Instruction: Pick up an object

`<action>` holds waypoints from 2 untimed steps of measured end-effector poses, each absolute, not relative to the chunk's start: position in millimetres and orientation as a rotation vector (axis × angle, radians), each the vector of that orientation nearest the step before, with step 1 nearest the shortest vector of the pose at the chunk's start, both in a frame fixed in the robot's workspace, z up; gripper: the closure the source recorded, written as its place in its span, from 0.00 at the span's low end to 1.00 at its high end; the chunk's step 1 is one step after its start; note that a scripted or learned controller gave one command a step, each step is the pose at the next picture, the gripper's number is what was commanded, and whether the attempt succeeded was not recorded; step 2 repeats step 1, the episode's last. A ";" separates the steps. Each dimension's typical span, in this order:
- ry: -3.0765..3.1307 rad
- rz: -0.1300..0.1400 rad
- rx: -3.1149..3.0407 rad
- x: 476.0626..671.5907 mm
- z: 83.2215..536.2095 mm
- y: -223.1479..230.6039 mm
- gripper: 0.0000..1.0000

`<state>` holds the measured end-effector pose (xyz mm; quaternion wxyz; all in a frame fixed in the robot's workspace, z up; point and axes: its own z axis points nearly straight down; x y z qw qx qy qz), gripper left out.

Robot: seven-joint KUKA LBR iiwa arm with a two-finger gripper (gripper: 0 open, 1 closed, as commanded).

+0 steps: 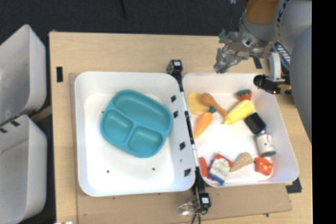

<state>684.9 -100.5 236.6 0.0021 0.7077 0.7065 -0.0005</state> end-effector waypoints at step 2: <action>2.223 -0.002 2.217 679.4 244.6 -82.2 1.00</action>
